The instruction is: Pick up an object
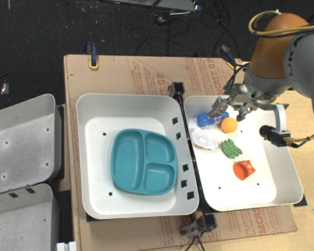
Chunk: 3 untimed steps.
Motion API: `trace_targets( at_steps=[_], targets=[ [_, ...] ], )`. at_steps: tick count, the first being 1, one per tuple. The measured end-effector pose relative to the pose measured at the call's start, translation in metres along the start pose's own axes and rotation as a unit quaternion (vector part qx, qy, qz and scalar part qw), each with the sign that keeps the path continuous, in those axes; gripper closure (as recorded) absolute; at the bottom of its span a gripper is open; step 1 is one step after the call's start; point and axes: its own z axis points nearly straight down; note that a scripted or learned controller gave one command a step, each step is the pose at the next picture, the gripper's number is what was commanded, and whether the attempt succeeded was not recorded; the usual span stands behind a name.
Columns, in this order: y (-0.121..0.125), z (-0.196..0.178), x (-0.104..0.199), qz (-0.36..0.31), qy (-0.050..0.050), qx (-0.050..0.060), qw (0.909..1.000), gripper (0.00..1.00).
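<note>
Camera view, read from the left: the left bin (89, 114) holds a teal divided plate (144, 161) lying flat, well apart from anything the arm can reach at this instant. Across the divider, the right bin (282, 182) carries the small things: a blue piece (203, 121) at the far left corner, a white lump (206, 139) just below it, an orange ball (229, 125) beside the blue piece, a green ridged piece (231, 149) and, lower, a red-orange block (244, 169). The claw (228, 109) hangs over the bin's upper part, its fingers spread apart with nothing between them (the ball sits just beneath and slightly toward the viewer). My judgement: the ball is the nearest candidate, almost directly under the claw, so a short descent would decide it; being round, it has no long axis to align with. Both bins rest on the cardboard-covered surface (125, 72).
</note>
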Motion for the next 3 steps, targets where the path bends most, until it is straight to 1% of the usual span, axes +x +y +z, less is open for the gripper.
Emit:
trace_targets(
  at_steps=[1, 3],
  targets=[
    [0.003, -0.008, 0.000, -0.001, -0.001, -0.007, 1.0000, 0.00],
    [-0.003, 0.081, 0.008, 0.000, -0.001, -0.004, 1.0000, 0.00]
  ],
)
